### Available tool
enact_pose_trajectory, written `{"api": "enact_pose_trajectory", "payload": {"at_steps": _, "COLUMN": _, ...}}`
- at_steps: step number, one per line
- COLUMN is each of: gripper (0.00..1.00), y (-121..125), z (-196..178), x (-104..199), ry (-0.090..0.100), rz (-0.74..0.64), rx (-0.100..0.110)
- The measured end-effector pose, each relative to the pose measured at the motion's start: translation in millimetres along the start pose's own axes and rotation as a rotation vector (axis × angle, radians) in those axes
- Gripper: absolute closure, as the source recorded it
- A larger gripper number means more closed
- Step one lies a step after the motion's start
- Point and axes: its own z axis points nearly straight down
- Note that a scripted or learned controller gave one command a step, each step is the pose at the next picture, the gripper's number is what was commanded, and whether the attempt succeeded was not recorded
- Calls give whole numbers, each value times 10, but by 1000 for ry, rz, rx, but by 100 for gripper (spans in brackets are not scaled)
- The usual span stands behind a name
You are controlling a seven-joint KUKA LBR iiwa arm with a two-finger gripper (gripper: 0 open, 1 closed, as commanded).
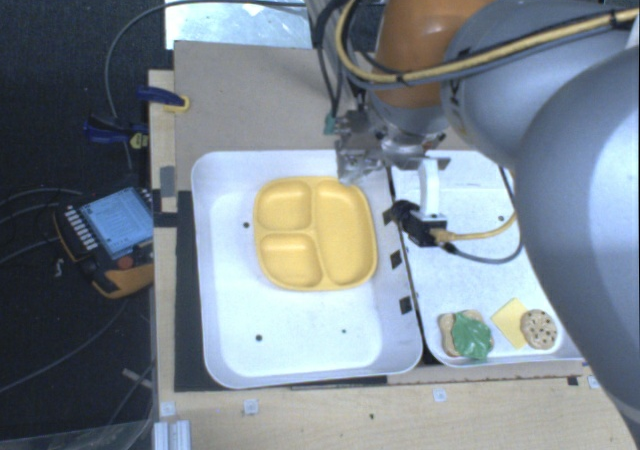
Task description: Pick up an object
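Hovering my arm (520,88) over the two bins. Left bin (230,338): yellow divided tray (315,233). Right bin (490,203): green piece (472,336), yellow wedge (510,320), cookie (539,329). My tool (360,160) sits at the tray's upper right corner; grip state cannot tell. Nothing lifted yet; the pick remains.

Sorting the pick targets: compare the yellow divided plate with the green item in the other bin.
The yellow plate is far larger than the green item. The plate lies alone in the left bin; the green item sits in the right bin among other small pieces, touching a cookie-like one. The plate is smooth with three compartments; the green item is lumpy and irregular. Both lie flat, away from the gripper.
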Motion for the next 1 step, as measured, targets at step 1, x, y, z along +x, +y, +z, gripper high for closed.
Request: {"api": "enact_pose_trajectory", "payload": {"at_steps": 1, "gripper": 0, "y": -4, "z": 4, "x": -33, "ry": -2, "rz": 5, "rx": 2}}
